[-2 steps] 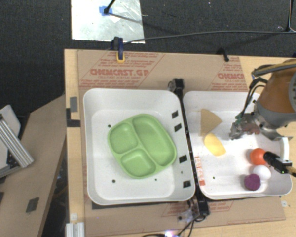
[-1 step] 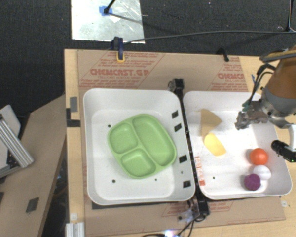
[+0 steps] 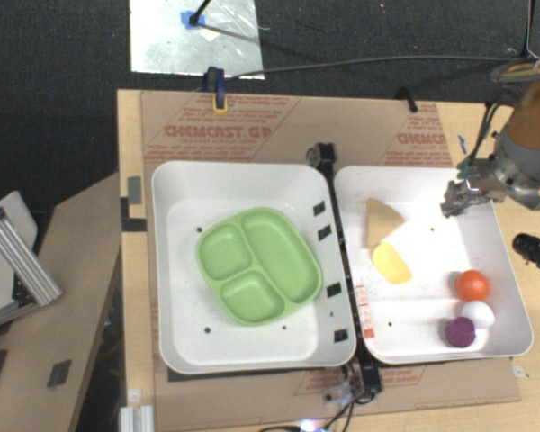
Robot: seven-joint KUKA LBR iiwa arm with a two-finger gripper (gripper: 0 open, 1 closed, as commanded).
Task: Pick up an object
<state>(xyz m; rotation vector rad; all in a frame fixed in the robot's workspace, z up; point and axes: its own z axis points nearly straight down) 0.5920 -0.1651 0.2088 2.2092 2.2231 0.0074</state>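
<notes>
Yellow block lies mid-bin in the right bin, down and left of the pincer, which hovers at the far edge; how wide it stands, I cannot tell.

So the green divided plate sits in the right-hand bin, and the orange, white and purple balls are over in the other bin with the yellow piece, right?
Not quite. The camera view shows the green three-compartment plastic plate lying in the left white bin, not the right one. The rest holds: the orange ball, white ball and purple ball share the other, right white bin with the yellow piece.
</notes>
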